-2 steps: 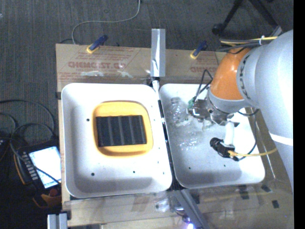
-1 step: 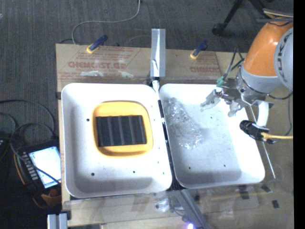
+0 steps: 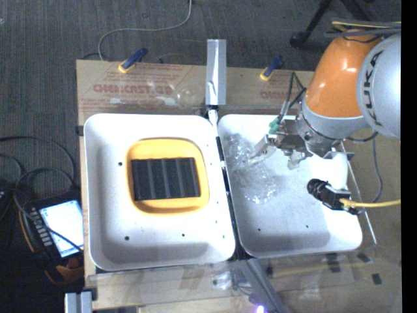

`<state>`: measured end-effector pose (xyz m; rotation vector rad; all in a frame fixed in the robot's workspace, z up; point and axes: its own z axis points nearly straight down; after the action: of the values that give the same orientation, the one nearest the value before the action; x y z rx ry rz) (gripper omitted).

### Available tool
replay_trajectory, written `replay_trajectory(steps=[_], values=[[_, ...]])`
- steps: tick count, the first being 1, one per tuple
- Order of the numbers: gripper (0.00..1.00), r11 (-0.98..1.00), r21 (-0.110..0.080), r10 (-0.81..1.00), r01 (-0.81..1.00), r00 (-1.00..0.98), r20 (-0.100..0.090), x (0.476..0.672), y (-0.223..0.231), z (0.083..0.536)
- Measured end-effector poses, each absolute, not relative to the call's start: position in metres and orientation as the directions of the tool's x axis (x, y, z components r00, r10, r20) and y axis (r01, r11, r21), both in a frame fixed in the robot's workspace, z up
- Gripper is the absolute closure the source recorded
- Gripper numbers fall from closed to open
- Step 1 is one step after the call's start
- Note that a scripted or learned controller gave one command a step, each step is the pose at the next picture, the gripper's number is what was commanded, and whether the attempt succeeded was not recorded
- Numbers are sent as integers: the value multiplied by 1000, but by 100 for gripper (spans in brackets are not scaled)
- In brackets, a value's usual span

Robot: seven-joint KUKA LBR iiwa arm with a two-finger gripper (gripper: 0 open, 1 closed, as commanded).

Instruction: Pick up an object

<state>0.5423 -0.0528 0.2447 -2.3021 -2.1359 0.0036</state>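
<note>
Camera view, pincer [image 3: 279, 154] over right bin [image 3: 293, 240], fingers splayed, empty, clear crumpled object [image 3: 251, 175] hard to make out

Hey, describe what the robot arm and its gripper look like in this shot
The arm has a big rounded orange band and a pale grey shell with dark KUKA lettering. Its gripper is a small grey metal piece with thin dark cables running to it and a green part near the top.

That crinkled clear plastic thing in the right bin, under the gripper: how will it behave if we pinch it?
The clear plastic looks thin and crumpled, so it will probably flex and crush rather than hold shape. Its glossy highlights suggest a slick surface that may slip from the gripper. It likely weighs little and may slide across the right bin when nudged.
</note>
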Motion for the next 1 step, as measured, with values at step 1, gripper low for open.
replay_trajectory(steps=[1], values=[[0, -88, -4, 996, 996, 88, -2, 572, -77, 195]])
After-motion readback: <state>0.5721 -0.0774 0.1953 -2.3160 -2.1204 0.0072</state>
